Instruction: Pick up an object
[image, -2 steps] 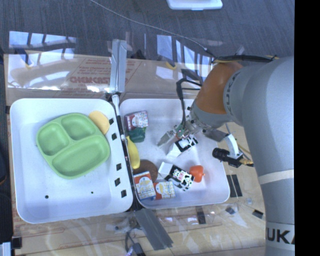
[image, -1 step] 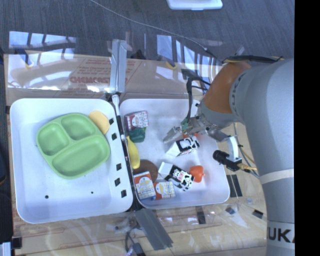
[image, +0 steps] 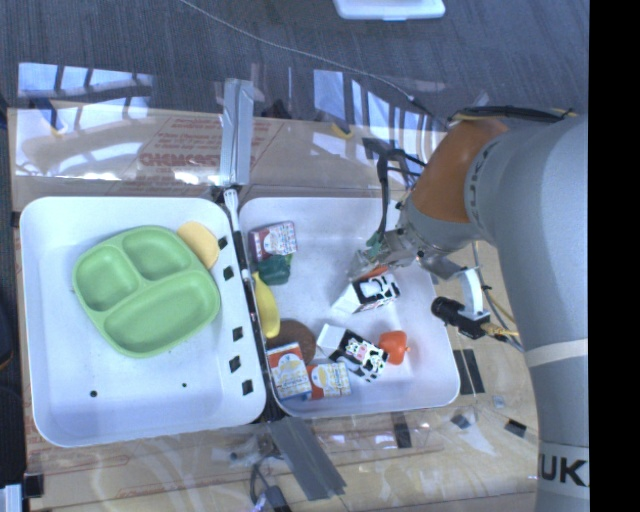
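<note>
Your gripper sits low in the right bin, at the black-and-white carton; whether its jaws are open or shut, you cannot tell. Below that carton: cow-patterned toy and orange piece. Left of it: banana and small boxes. Far left of it, left bin: green divided plate.

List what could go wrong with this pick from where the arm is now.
1. The gripper sits right at the black-and-white carton, which lies tilted; a grasp may slip or shove it aside.
2. The right bin is crowded: a second cow-print carton and an orange piece lie close by and could be knocked.
3. The wrist cable hangs over the bin and might snag.
</note>
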